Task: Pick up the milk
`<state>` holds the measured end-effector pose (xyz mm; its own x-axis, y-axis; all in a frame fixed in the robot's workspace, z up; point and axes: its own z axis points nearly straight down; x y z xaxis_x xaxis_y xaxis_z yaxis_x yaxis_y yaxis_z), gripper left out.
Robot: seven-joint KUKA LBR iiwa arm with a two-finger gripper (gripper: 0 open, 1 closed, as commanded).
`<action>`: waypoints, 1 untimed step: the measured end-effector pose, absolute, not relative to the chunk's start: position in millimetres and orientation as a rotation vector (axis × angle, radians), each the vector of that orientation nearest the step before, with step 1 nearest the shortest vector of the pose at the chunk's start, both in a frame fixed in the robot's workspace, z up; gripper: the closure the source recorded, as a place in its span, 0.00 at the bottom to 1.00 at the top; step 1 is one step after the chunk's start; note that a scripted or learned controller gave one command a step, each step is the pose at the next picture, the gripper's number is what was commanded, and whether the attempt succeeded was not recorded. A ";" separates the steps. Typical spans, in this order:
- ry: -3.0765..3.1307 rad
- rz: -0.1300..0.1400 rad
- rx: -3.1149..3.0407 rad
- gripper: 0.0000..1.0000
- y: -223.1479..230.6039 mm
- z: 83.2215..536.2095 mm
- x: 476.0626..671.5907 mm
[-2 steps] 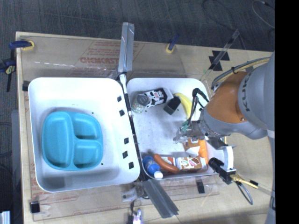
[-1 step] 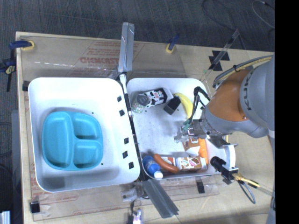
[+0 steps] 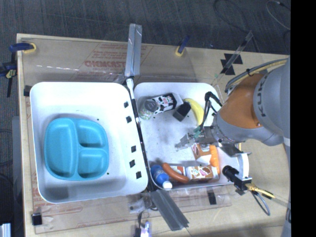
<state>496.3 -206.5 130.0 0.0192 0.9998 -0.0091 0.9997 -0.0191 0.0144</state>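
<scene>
in the right bin [image 3: 148, 147] i see the milk [image 3: 159, 104] lying flat, long axis left-right, beside a banana [image 3: 195, 108]; left bin [image 3: 37, 102] holds a blue tray [image 3: 75, 147]. gripper [image 3: 190, 138] finger state: cannot tell.

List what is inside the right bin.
In the right bin: a cow-patterned milk bottle on its side, a banana, a small black block, a blue bottle, a sausage, a printed carton. The gripper covers whatever lies beneath it.
</scene>
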 end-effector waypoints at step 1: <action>2.323 0.011 2.078 0.00 -213.4 106.3 525.4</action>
